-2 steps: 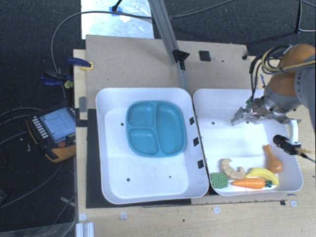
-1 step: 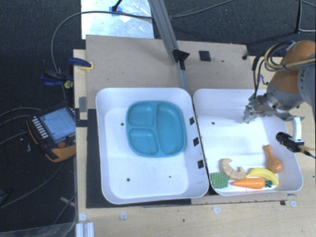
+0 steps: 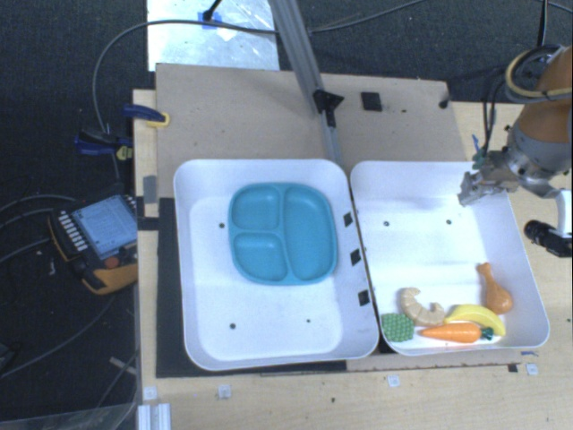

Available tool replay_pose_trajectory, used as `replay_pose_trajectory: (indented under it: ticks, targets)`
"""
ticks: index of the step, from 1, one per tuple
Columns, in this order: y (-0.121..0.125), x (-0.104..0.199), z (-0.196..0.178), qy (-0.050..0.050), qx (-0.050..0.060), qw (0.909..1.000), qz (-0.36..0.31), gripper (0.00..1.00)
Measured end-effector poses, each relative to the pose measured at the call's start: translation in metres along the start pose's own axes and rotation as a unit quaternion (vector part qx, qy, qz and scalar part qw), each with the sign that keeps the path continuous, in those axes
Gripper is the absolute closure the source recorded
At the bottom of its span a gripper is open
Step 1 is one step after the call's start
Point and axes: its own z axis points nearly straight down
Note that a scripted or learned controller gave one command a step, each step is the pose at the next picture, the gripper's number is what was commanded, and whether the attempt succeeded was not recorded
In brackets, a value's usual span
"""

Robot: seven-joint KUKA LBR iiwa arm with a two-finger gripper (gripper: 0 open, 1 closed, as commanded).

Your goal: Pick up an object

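Gripper sits at the far right edge of the right bin, just above its upper right corner, at the end of the grey arm with its orange band. Nothing can be seen held by it, and it touches none of the objects. How wide it stands cannot be told from this slanted view, as the tip is small and blurred against the bin rim.

All the loose objects lie well apart from the gripper, bunched along the near edge of the right bin. An orange drumstick-shaped toy lies tilted near the right wall. Just below it rests a yellow banana, and an orange carrot lies touching the banana's underside, along the bin's front rim. To their left is a pale beige curved piece, and beside it, at the front left corner, a small green textured item.

Over in the left bin a blue divided plate with three compartments lies flat near the middle.
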Motion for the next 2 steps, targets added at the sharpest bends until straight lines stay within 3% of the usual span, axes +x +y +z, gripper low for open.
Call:
replay_pose_trajectory:
  ticks: [2]
  targets:
    - [0.015,0.004,-0.117,0.000,-0.001,1.0000,-0.002,1.00]
